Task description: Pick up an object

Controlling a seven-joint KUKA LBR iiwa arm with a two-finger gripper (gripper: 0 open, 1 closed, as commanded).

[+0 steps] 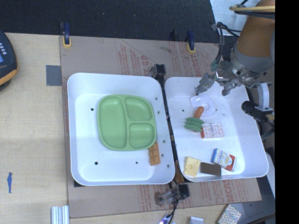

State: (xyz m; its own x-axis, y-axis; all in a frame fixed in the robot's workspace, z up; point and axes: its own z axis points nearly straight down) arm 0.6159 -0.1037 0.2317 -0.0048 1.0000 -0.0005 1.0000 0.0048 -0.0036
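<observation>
Overhead, the pincer (216, 84) hangs above the far end of the right bin (252, 139), its two dark fingers splayed wide with nothing between them, so the pick-up is not yet made. That stance reads as a descent about to be lined up: the open fingers straddle the air just beyond a small orange sausage-shaped piece (199, 111), which lies on a faint clear plastic scrap near the bin's far middle. Touching it on the near side is a green ribbed pod (193, 124), soft-looking and curved, and just beside that sits a flat white-and-red carton (213, 130). Toward the bin's near edge rest a pale yellow wedge (191, 166) against a dark brown slab (210, 170), and a small blue-and-white packet (224, 158). Any of these could be the target; the orange piece is nearest the fingers, though its rounded shape may roll. The left bin (77, 125) holds a matte green divided plate (126, 122), smooth, with three shallow wells, and a ridged orange-brown wafer (154, 154) by the bin's near right corner. Both bins are glossy white with rounded rims, set on brown cardboard on the counter (28, 143).
</observation>
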